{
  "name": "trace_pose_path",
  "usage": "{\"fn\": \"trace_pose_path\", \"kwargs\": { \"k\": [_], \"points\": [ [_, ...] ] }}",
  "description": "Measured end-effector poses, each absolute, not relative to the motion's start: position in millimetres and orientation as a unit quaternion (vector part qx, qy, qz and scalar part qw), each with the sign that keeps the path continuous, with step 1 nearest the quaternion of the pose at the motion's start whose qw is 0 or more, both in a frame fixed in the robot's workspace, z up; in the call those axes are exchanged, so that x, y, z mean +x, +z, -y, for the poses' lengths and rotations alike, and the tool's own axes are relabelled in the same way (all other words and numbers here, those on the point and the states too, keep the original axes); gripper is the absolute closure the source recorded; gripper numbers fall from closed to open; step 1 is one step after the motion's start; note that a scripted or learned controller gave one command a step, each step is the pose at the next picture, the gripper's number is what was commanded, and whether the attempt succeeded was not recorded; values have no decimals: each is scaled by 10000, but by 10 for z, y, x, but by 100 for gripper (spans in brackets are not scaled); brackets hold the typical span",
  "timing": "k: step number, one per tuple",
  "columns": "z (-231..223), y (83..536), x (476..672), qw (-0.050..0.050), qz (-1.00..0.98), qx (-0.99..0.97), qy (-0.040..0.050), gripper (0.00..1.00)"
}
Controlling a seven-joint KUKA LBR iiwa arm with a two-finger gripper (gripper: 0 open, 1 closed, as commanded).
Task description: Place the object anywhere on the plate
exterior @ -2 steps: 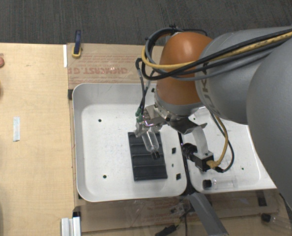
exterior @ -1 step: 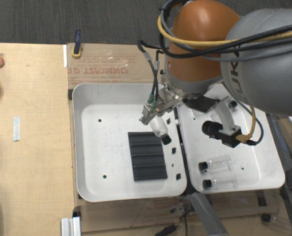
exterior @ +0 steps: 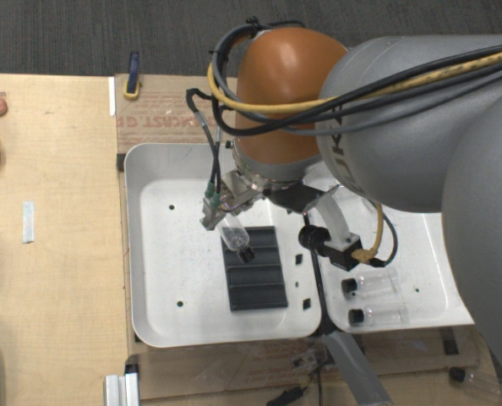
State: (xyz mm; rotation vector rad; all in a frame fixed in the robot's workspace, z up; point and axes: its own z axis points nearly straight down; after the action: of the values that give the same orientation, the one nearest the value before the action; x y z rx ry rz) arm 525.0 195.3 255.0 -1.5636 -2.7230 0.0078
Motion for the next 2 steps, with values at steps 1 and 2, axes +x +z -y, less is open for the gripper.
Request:
{"fn": "trace_pose_path", "kwargs": {
  "k": [1,2],
  "points": [
    [-1846,2203,5593,5,8894,-4572,20,100],
    [-1847,2204,5593,5,8894,-4571,18,0]
  ]
}}
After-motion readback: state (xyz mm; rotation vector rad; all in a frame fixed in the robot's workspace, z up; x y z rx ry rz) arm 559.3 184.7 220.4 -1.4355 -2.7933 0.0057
